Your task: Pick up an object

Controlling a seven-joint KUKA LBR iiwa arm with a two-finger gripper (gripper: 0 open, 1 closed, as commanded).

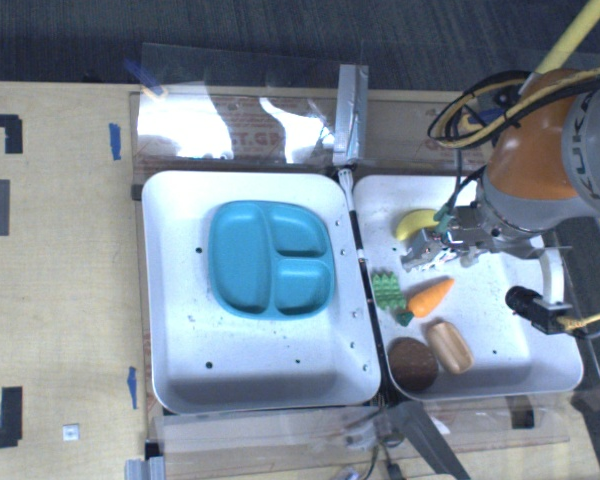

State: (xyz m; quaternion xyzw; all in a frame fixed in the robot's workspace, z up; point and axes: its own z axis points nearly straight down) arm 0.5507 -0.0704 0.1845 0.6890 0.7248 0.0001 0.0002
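Observation:
The right bin (510, 368) holds a yellow banana (414, 224) at its upper left, a green toy (387, 292), an orange carrot (430, 296), a dark brown round object (413, 361) and a tan bread-like piece (450, 345). My gripper (430, 252) hangs just below and right of the banana and above the carrot. Nothing shows between the fingers.
The left bin (180, 348) holds a blue divided plate (271, 258). A clear plastic sheet and a grey bracket (348, 116) lie behind the bins. Cables (480, 108) loop above the arm at the upper right. A black fitting (535, 308) sticks over the right bin's right side.

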